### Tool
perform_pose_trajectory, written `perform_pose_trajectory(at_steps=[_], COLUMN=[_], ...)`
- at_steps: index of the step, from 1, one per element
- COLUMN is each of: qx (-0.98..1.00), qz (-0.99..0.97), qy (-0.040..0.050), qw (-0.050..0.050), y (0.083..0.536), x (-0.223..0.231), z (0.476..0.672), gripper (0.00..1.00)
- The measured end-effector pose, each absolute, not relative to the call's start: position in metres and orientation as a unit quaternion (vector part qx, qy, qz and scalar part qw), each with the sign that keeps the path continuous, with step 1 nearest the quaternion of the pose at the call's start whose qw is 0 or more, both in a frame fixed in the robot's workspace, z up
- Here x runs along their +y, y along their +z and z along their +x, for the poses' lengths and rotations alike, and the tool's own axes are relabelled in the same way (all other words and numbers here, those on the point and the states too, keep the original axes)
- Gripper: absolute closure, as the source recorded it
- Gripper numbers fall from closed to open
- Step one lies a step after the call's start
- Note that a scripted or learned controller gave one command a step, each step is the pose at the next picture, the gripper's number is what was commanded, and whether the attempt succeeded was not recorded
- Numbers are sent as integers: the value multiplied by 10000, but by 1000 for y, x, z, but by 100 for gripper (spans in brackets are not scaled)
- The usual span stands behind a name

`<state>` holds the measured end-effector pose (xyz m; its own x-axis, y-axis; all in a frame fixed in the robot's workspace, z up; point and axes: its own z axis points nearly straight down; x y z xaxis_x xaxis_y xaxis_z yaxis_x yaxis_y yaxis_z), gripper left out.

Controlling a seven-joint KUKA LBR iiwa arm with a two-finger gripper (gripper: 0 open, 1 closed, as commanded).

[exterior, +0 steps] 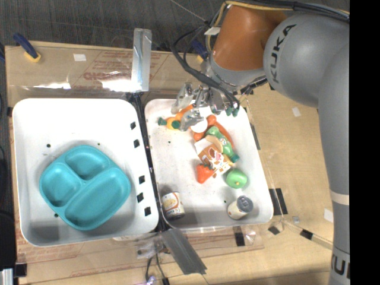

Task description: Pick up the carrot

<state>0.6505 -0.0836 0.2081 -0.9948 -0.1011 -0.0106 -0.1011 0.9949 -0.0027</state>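
Gripper (191, 107) over carrot (176, 121), close to right bin (155, 159) far rim

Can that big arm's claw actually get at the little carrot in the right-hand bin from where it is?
Probably yes. The claw hangs right over the carrot near the right bin's far edge, with nothing lying on top of it. The other toys sit clustered beside it, nearer the bin's middle.

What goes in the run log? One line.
gripper: over right bin's far end | orange carrot with green top: beside fingers, grasp unconfirmed | teal divided plate: left bin
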Motion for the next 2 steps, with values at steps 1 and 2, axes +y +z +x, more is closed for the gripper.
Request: perform_pose_trajectory(at_steps=[1,2], qx=[9986,9985], qz=[-529,-549], qy=[-8,-13], qw=[36,56], y=[216,227], x=[-82,-82], z=[650,652], gripper=[100,100])
